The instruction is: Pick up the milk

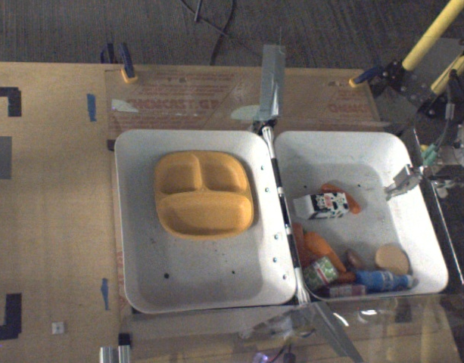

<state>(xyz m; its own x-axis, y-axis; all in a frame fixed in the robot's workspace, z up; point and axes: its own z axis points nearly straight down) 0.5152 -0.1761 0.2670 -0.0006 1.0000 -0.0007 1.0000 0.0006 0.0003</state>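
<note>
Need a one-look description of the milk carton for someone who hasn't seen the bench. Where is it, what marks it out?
Start at the right-hand white bin, the one next to the bin holding the orange divided plate. Near its left wall lies the small white milk carton with black cow patches, on its side. An orange carrot-like piece sits just behind it; the carton is the one black-and-white boxy item among orange, green and blue things.

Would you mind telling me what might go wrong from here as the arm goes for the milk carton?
1. The milk carton lies on its side against an orange carrot-like piece, so a grasp may catch or push both.
2. The pincer sits at the right bin's far wall; its path inward could clip that rim.
3. A nudged carton might slide towards the clutter near the blue bottle.
</note>
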